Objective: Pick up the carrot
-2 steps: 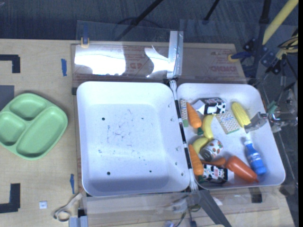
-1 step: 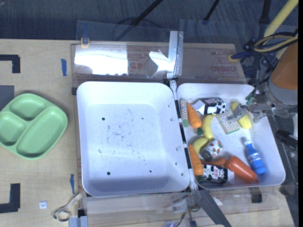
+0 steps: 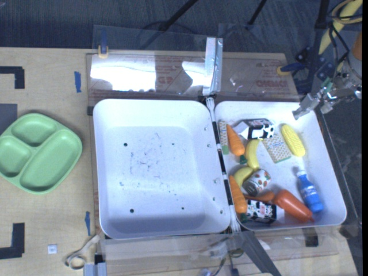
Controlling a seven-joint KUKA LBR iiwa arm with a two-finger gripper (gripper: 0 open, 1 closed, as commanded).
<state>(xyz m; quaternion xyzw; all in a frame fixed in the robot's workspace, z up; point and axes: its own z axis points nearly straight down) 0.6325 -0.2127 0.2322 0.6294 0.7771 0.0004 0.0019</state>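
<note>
The carrot, a stubby orange plastic cone with a green tip point(image 3: 234, 141), is lying in the right-hand shallow white bin point(image 3: 329, 171), close against that bin's left wall and toward its far end. Its green tip is pointing toward the near side and is sitting just beside a curved yellow toy banana point(image 3: 252, 152), which is lying against the carrot's right flank. Behind the two, a small black-and-white patterned box point(image 3: 257, 129) is resting near the bin's far wall. A pale checked sponge-like square point(image 3: 276, 148) is lying to the right of the banana, and a yellow ear of toy corn point(image 3: 292, 140) is lying just beyond it. Nearer the camera, a second slim orange carrot-like piece point(image 3: 237, 195) is running along the left wall, a larger orange cone-shaped toy point(image 3: 291, 204) is lying across the near corner, and a blue plastic bottle with a white cap point(image 3: 308, 191) is lying beside it.

The left-hand shallow white bin point(image 3: 152, 157) is sitting against the right one. A light green divided plastic plate point(image 3: 38, 152) is resting on the wooden bench point(image 3: 40, 223), well apart to the left.

The grey gripper point(image 3: 303, 109) is hovering over the right bin's far right corner, well apart from the carrot; whether it is open or closed is impossible to tell, and nothing is showing in its grasp.
</note>
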